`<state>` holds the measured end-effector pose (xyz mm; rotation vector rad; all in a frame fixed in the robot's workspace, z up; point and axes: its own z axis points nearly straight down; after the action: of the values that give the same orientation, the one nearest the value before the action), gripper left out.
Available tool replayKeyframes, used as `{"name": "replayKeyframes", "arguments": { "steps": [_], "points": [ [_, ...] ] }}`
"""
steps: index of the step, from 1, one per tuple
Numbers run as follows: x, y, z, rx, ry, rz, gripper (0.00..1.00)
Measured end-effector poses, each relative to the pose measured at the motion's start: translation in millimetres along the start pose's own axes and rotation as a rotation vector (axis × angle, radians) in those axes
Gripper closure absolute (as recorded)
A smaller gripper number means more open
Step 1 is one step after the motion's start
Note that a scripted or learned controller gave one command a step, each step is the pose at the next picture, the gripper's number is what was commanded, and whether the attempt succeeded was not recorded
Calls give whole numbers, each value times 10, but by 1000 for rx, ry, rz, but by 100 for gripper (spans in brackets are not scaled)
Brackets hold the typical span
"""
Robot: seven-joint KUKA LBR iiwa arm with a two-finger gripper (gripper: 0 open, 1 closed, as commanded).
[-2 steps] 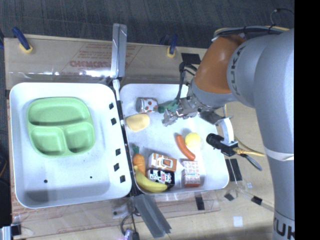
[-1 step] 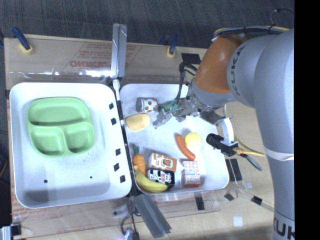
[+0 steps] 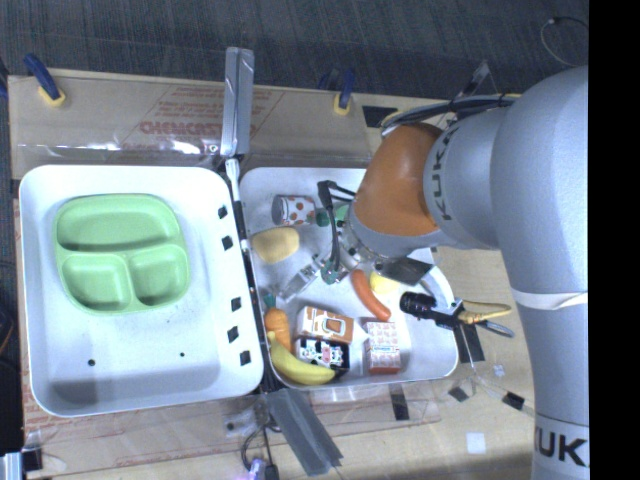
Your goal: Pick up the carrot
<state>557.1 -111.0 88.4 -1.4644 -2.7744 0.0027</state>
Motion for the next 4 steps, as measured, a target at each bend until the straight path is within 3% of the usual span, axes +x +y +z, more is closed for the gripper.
{"name": "replayKeyframes", "arguments": {
  "steps": [1,2,3,4],
  "points": [
    [887,236,-1006,0,-1,308,0],
    [1476,135,-996,4,1,166,0],
    [1241,-129,-994,3,1,150,0],
    [1103,-226,-996,2,0,162,0]
  ]
}}
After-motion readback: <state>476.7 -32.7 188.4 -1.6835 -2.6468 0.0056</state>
